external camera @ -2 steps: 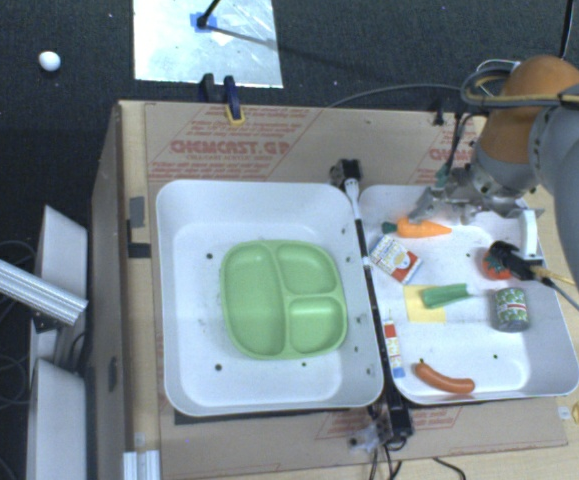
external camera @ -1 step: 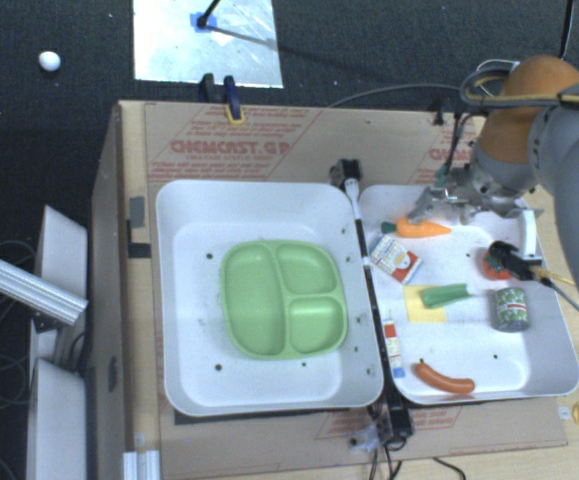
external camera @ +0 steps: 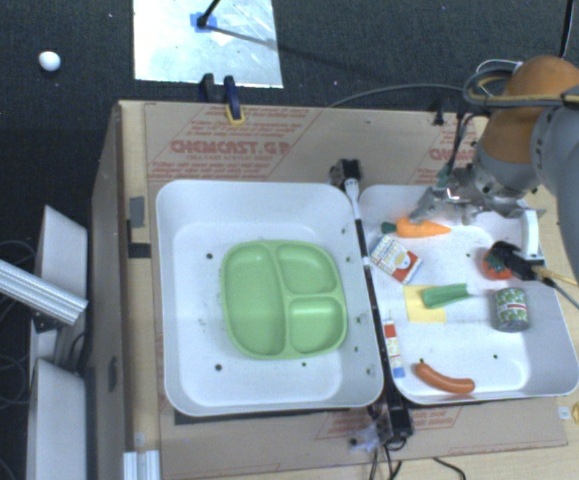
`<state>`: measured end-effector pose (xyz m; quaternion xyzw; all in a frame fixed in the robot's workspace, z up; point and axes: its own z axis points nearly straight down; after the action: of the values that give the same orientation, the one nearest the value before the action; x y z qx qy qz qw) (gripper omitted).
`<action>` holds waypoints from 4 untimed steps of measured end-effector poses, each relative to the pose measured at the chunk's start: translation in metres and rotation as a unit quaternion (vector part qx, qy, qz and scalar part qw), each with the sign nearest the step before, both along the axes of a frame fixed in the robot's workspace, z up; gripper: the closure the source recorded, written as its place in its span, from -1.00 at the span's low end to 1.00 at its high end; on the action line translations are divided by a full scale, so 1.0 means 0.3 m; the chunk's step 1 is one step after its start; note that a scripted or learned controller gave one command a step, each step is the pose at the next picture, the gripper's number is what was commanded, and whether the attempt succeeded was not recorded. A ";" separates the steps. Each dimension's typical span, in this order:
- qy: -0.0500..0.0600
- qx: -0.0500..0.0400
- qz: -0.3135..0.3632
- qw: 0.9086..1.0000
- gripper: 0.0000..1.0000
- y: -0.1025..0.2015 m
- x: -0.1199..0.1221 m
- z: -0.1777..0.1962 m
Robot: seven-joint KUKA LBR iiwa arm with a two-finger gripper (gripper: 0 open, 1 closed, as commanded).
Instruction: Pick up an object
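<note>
Nearest the lens, the gripper (external camera: 447, 200) is poised low over the far end of the right bin (external camera: 567, 363). Its opening cannot be told, and nothing is seen held. The carrot (external camera: 424, 229) is laid just beside the gripper, toward the view's lower left, with its long axis running across the bin.

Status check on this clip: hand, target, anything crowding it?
Hand low over right bin's far edge. Toy carrot beside it, not gripped. Small carton lies near.
</note>
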<state>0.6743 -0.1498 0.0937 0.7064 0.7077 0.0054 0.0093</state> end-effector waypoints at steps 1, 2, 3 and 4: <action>0.000 -0.001 0.000 1.000 -1.00 0.003 -0.001 0.000; -0.001 0.000 0.002 1.000 1.00 0.006 0.003 0.037; -0.001 -0.001 0.002 1.000 -1.00 0.006 0.003 0.037; 0.009 0.002 0.000 1.000 -1.00 -0.080 -0.018 -0.029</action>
<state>0.6689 -0.1737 0.0850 0.7065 0.7077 0.0003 0.0015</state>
